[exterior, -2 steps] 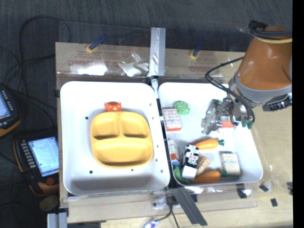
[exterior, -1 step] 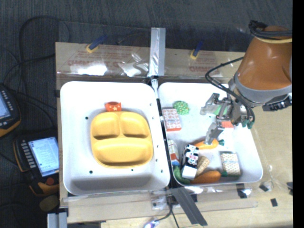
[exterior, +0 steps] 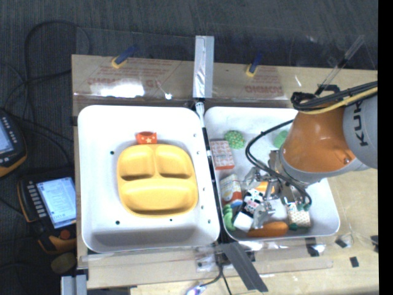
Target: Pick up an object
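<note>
One claw [exterior: 265, 203], operator, low in the right bin [exterior: 328, 223] among the clutter; you cannot tell whether it is released or clenched, since the metal parts blur into the items beneath. Nothing is plainly seen in its grasp.

Items you will find touching or just beside the claw:
- a black-and-white toy [exterior: 250, 201], just left of the claw, apparently in contact with it;
- an orange carrot-shaped piece [exterior: 268, 229], just below the claw, lying flat along the bin's near wall;
- a white block [exterior: 242, 222] and a green piece [exterior: 228, 215], lower left of the claw;
- a small speckled white box [exterior: 298, 216], just right of the claw;
- a jar-like item with a reddish label [exterior: 230, 188], to the claw's left.

Items farther from the claw, same bin:
- a flat red-and-white packet [exterior: 221, 153], up and left, by the dividing wall;
- a green dotted ball [exterior: 234, 139], above that, near the far wall.

Above and right of the claw you have the orange band [exterior: 319, 143] of the arm, with black cable [exterior: 261, 140] looping off it.

Well left of the claw, the left bin [exterior: 95, 165] holds:
- a yellow divided tray [exterior: 157, 180], centred;
- a small red object [exterior: 146, 137], touching the tray's far edge.

Both bins sit on the desk [exterior: 362, 251]; off its left side lies a handheld screen unit [exterior: 52, 201].
</note>
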